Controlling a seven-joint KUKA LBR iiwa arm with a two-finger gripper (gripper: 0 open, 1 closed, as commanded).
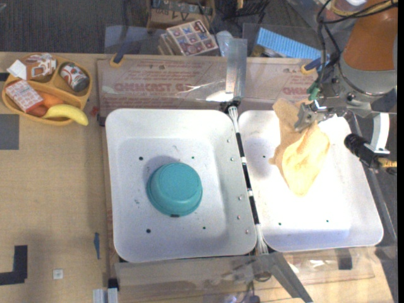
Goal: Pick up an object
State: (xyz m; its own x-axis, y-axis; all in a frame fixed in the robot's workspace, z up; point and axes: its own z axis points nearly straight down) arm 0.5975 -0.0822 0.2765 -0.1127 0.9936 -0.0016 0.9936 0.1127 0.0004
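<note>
Camera view looks down on the grey arm (369, 49) with its orange band, reaching in from the right so that the claw (307, 117) sits over the upper part of the right bin (353, 232). Between its fingers the claw pinches the top of a pale yellow cloth (302, 156), which hangs down and away from it, draping toward the bin floor below and a little to the left of the claw; whether the lower end of the cloth touches the floor cannot be told. A tan corner of the same cloth pokes up just to the left of the claw. Well to the claw's left, across the seam where the two bins meet, the left bin (126, 137) holds a teal bowl (175, 189) turned upside down, resting near the middle of its floor and lower in the picture than the claw. Far off to the left of the claw, beyond the left bin on the wooden bench (50, 188), sits a yellow tray (12, 100) with a toy banana (68, 113) and small food packets. Above and to the left of the claw, behind the bins, lies a cardboard sheet (158, 84) with red lettering.
</note>
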